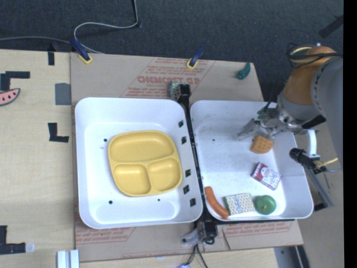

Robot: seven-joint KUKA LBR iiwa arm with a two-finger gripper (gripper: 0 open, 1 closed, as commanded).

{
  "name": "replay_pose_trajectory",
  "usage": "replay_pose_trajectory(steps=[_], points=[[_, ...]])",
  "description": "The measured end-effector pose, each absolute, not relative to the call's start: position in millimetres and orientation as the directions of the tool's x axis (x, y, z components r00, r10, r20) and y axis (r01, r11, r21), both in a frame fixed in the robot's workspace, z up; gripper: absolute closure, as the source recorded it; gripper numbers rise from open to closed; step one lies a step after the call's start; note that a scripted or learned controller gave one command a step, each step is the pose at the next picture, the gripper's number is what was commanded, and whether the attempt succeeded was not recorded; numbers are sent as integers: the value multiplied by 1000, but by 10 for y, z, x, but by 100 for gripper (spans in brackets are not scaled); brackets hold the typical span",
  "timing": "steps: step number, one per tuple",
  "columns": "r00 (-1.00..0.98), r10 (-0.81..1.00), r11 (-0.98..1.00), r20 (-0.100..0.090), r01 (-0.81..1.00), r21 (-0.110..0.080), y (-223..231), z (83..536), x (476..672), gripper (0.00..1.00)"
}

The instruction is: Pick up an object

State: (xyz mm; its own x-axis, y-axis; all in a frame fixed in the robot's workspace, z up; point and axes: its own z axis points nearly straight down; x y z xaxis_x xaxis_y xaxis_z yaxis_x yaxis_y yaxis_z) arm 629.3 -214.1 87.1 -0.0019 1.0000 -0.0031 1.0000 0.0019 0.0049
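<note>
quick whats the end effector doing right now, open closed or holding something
end effector: over the right bin, just above a small tan object; open or closed cannot be told, and no object shows held in it.

Five small things in the right bin [223, 149]

Tan biscuit [261, 144] at two o'clock; red-white packet [266, 176] at four; green ball [265, 204], patterned card [239, 203] and orange sausage [216, 202] along six.

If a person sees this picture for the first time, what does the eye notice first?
Probably the yellow divided plate, large and bright in the left bin. Next, the grey arm with its orange band reaching over the right bin, its gripper just above a tan object.
</note>
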Motion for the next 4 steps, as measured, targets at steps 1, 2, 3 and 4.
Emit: replay_pose_trajectory(steps=[1,2,3,4], points=[[-3,1000,3,2,1000,1,-2216,867,6387,0],[-4,1000,4,0,1000,9,-2212,877,6114,0],[-3,1000,3,-4,1000,10,-2226,978,6114,100],[-3,1000,3,-3,1000,9,-2223,975,6113,0]])
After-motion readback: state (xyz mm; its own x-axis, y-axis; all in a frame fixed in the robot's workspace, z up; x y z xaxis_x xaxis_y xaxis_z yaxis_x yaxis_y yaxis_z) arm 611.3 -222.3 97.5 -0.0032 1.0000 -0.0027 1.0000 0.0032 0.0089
